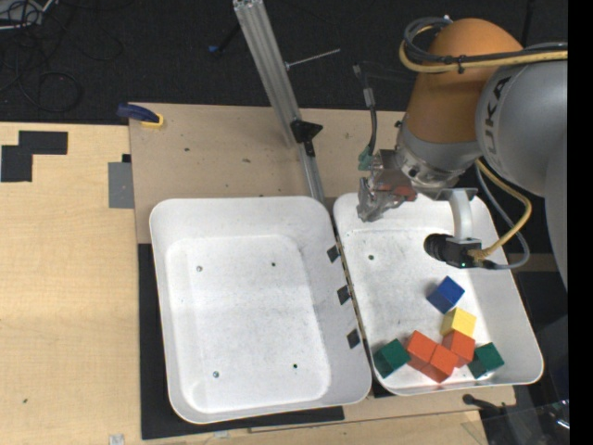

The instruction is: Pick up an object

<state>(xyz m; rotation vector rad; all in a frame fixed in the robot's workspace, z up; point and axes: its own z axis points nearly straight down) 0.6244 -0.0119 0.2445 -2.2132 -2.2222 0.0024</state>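
Note:
Several small blocks lie in the near right corner of the right bin (389, 248): a blue block (446, 294), a yellow block (459, 323), two orange blocks (432, 351) touching each other, and two green blocks (391, 356) (485, 360) at either end of the cluster. My gripper (372, 202) hangs over the far left corner of the right bin, well away from the blocks. I see nothing held in it.
The left bin (176, 239) stands beside the right one, joined by black clips (344, 294). A slanted aluminium bar (276, 82) rises behind the bins. A black fitting with cables (451, 248) hangs from the arm over the right bin. A blue clamp (139, 114) sits at the bench's far left.

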